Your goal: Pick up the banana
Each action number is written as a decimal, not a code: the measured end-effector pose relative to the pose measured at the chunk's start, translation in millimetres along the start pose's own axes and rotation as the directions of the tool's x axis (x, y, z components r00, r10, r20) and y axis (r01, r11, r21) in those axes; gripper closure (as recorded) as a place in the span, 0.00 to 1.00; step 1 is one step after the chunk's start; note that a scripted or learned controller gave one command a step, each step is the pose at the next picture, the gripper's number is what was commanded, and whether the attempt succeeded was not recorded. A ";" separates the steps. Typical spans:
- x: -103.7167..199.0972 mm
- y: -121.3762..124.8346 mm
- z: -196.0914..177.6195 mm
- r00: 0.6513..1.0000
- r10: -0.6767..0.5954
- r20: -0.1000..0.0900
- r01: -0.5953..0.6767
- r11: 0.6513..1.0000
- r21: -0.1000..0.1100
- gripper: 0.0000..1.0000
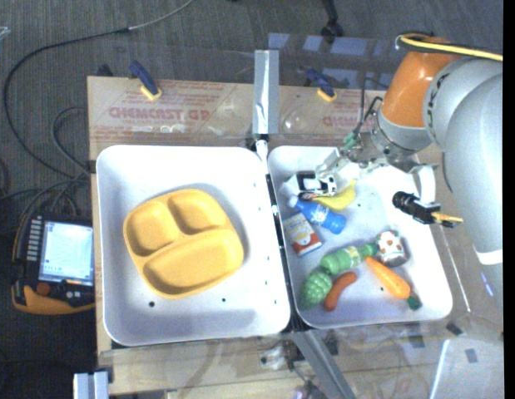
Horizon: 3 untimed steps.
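The banana (342,196) lies in the right bin (440,306), toward its far left part, a short yellow curve. Its long axis runs from lower left to upper right in the camera view, the left end close beside a small black-and-white object (308,182) and the right end rising toward the arm. Just on its near side, touching or nearly so, lies a blue bottle (322,215) with a yellow cap.

The gripper (334,167) hangs at the far edge of that same bin, just beyond the banana and a little to its left. So the fruit lies on the near side of the claw and slightly right of it, very close. From here I cannot tell whether the claw is open or closed; the tip is small and blurred against the white of the bin. Nothing can be seen held in it.

To my eye, a grasp across the banana's short width looks the natural one, and the crowding by the bottle and the black-and-white piece is what could spoil it.

As for writing: the brown board (174,115) behind the bins bears reddish print that seems to read "CHEMCAST GP", shown mirrored or upside down and faint. A small carton (303,238) near the bottle carries a red label too small to read. The handheld screen (64,252) to the left glows, but no text on it is legible.
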<state>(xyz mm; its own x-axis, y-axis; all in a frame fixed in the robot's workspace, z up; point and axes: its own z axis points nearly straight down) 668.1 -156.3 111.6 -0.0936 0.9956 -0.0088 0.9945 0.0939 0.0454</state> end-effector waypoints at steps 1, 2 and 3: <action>-1.8 -2.6 -0.6 0.994 -0.109 0.007 0.109 0.994 -0.010 0.00; 8.0 -15.2 -1.6 0.981 -0.192 0.014 0.192 0.981 -0.009 0.00; -3.6 -34.2 -2.1 0.966 -0.257 0.007 0.258 0.966 -0.011 0.00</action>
<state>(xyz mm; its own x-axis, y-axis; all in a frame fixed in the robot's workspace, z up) 634.3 -163.0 112.1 -0.3462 0.9378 -0.0271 0.9363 0.3472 0.0524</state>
